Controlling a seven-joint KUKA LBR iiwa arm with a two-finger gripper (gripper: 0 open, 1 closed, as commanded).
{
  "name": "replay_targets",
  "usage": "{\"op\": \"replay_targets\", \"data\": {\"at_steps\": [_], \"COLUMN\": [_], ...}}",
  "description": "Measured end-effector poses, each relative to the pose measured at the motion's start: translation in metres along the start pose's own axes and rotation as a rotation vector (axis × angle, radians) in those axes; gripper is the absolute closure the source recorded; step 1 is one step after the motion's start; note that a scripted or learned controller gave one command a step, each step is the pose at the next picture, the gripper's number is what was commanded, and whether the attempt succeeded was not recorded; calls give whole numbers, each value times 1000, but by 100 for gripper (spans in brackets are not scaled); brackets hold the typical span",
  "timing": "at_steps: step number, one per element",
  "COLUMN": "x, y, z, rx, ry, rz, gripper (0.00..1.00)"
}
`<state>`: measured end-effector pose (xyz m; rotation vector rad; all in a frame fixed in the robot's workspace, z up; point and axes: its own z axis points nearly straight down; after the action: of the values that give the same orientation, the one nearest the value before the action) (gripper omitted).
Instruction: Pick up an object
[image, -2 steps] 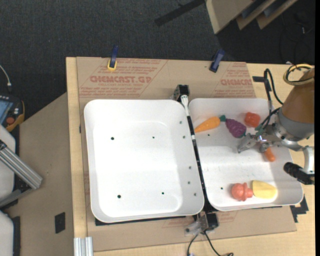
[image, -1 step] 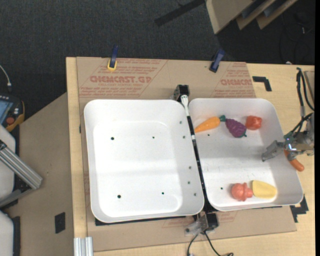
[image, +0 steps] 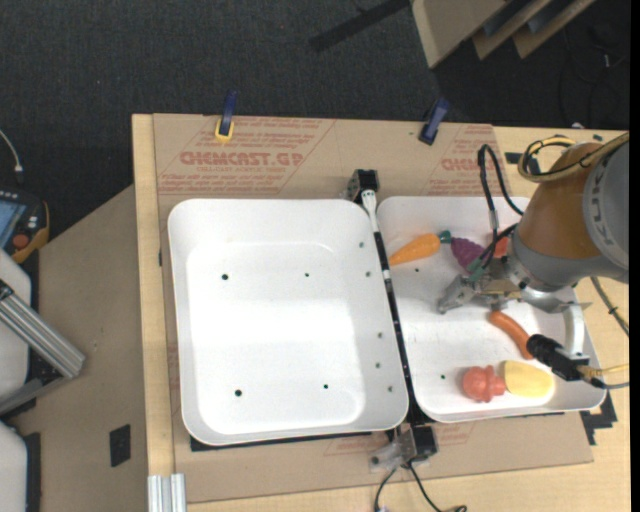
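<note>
Carrot (image: 414, 249), purple toy (image: 466, 250), red (image: 481, 383) and yellow (image: 528, 380) toys in right bin (image: 440, 340).

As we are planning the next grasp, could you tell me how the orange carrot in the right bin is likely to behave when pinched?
The carrot looks tapered and rounded, so it may roll or slip from the fingers. It looks like a small toy, probably light.

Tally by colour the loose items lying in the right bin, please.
Orange: 2, a carrot-shaped toy and a smaller piece beside the arm
Purple: 1
Red: 1
Yellow: 1
Total: 5, counting what shows; the arm covers part of the right bin.
</note>
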<state>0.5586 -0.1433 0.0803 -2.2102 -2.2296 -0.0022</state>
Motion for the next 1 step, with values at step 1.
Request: {"op": "replay_targets", "data": {"at_steps": [1], "x": [-47], "y": [-43], "z": [-4], "rx": [4], "ry": [-2], "rz": [14], "gripper": [0]}}
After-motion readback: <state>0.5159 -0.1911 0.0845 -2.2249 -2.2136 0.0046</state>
